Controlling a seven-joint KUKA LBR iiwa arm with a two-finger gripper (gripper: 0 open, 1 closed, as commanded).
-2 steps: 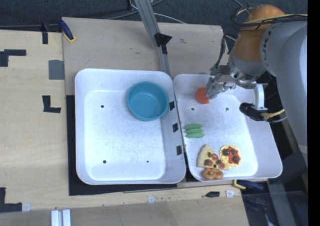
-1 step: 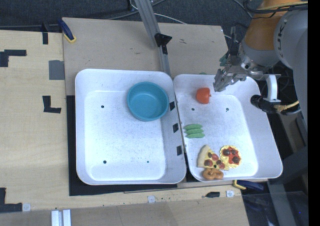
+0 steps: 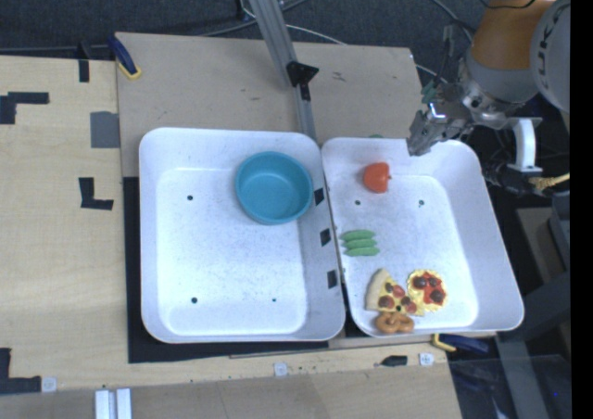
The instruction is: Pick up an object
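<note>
Hovering at the bin's far rim, with the red toy just below and to the side

Looking down on a desk (image 3: 56,222) that carries two shallow white bins side by side. A grey robot arm (image 3: 519,46) with an orange band enters from 2 o'clock. Its wrist is bent so that the dark gripper (image 3: 424,137) points down and slightly towards 8 o'clock. The gripper sits over the far rim of the toy bin (image 3: 482,222), the bin on the 3 o'clock side of the picture. It looks dark and small here, so I cannot tell whether it is spread or closed, and nothing is seen held in it.

The closest thing to pick is a small round red toy (image 3: 376,176). It lies on the bin floor near the gripper, between 7 and 8 o'clock from it, and apart from everything else. Being round, it has no long axis to line up with. Reaching it would probably take a short shift that way and then a descent.

Further off in the same bin, towards 7 o'clock from the gripper, lie green pea pods (image 3: 359,242), with their long axis running 9 to 3 o'clock. Well beyond them, at the near edge, a pizza slice (image 3: 387,293), a round topped piece (image 3: 428,287) and a pretzel (image 3: 395,322) are crowded together, touching or nearly so.

The bowl bin (image 3: 185,269), on the 9 o'clock side, holds a blue bowl (image 3: 273,187) standing upright, well apart from the gripper.

The pick appears not yet begun.
</note>
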